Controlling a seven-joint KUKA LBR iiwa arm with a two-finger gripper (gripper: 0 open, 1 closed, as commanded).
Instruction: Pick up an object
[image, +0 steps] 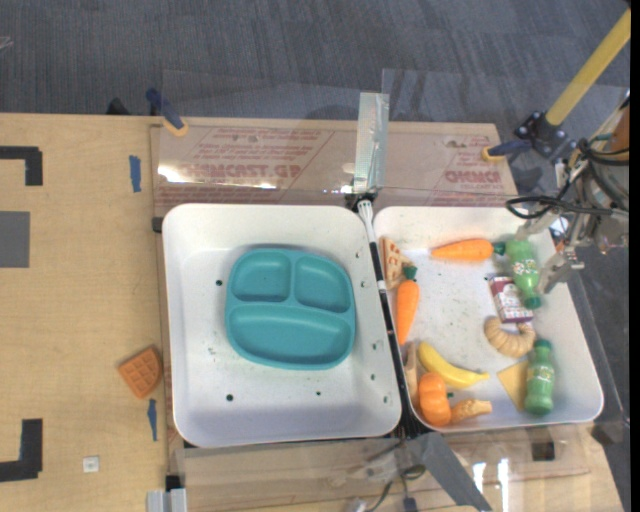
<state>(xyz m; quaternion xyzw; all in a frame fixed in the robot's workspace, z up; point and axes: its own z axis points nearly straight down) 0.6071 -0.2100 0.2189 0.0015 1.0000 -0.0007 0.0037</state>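
The right bin (580, 330) holds several toy foods. An orange carrot (462, 250) lies at the top and a second carrot (406, 305) along the left wall. A green bottle (522, 265), a small red-and-white packet (508, 298) and a croissant (508, 338) sit at the right. Another green bottle (539, 377), a cheese wedge (513, 380), a banana (450, 365) and a small pumpkin (433, 395) lie near the front. My gripper (560, 265) hangs over the bin's right edge, just right of the upper green bottle, with nothing seen held.
The left bin (190, 250) holds a teal divided plate (290, 308). An orange waffle toy (140, 371) lies on the bench to the left of the bins. A clear upright divider (372, 140) stands behind them. Cables and a yellow bar (590, 70) are at the upper right.
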